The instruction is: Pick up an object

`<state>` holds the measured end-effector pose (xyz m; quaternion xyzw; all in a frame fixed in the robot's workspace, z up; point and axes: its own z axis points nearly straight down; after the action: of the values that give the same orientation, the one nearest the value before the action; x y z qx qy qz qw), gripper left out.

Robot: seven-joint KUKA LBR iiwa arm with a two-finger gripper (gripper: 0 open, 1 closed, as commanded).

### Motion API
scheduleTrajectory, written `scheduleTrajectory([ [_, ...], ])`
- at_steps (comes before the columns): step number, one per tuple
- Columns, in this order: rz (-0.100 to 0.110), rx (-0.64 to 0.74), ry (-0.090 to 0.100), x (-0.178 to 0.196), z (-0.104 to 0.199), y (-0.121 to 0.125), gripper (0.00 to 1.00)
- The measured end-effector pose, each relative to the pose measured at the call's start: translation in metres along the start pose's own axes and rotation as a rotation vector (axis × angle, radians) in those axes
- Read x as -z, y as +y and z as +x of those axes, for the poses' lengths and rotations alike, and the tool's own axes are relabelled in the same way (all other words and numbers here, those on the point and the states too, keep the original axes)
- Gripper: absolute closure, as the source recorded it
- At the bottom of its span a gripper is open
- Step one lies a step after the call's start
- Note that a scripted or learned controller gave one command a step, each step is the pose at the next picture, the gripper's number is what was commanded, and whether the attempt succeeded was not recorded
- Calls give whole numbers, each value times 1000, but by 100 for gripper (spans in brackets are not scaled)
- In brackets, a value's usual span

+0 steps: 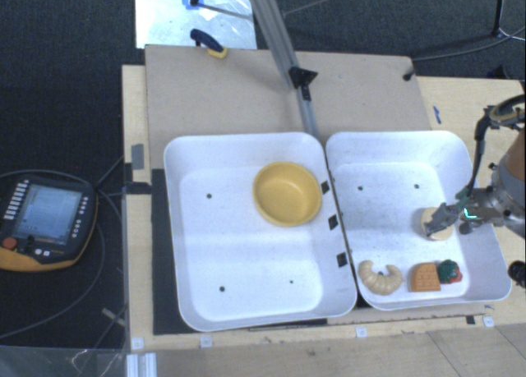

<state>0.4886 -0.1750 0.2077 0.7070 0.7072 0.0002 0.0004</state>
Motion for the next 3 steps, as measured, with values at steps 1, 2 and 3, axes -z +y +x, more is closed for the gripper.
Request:
scheduleTrajectory([
  [1,0,0,0,0,0,0,0],
  [2,2,0,1,-43,0,6,0],
  [3,2,0,1,-86,-4,8,0],
])
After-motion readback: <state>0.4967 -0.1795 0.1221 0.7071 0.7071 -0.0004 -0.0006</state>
